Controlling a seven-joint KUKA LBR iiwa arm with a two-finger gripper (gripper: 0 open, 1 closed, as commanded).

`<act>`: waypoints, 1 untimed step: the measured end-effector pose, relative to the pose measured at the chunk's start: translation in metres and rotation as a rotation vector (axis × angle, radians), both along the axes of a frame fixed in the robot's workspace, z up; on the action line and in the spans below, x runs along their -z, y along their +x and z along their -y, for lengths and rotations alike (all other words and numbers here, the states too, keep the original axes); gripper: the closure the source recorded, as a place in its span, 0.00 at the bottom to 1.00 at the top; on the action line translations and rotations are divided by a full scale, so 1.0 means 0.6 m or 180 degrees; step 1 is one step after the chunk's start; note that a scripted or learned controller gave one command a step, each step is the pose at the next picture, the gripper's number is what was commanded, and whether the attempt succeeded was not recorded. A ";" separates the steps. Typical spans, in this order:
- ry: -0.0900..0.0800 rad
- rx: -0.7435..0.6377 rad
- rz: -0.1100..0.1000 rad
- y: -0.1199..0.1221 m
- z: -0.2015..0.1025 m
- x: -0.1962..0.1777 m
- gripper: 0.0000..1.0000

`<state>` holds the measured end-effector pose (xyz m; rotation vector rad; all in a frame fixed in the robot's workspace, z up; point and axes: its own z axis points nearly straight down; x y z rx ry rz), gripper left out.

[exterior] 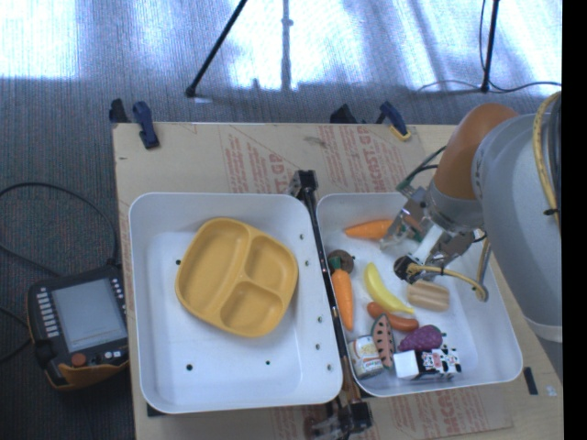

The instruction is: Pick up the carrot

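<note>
A carrot (342,299) with a green top lies lengthwise along the left wall of the right bin (500,337). A second orange tapered piece (370,230), also carrot-like, lies near that bin's back left. My gripper (401,246) hangs low over the back middle of the right bin, just right of that tapered piece and up and to the right of the green-topped carrot. Its fingers stand apart and nothing shows between them, so it is open.
The right bin also holds a banana (385,289), a hot dog (394,320), a bread piece (428,296), purple grapes (420,339), a cow-patterned carton (427,363) and a small can (367,356). A yellow divided plate (238,276) sits in the left bin (165,374).
</note>
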<state>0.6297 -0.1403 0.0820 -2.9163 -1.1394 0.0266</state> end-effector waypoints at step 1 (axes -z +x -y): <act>-0.0019 0.0852 -0.0030 0.003 -0.035 0.000 0.00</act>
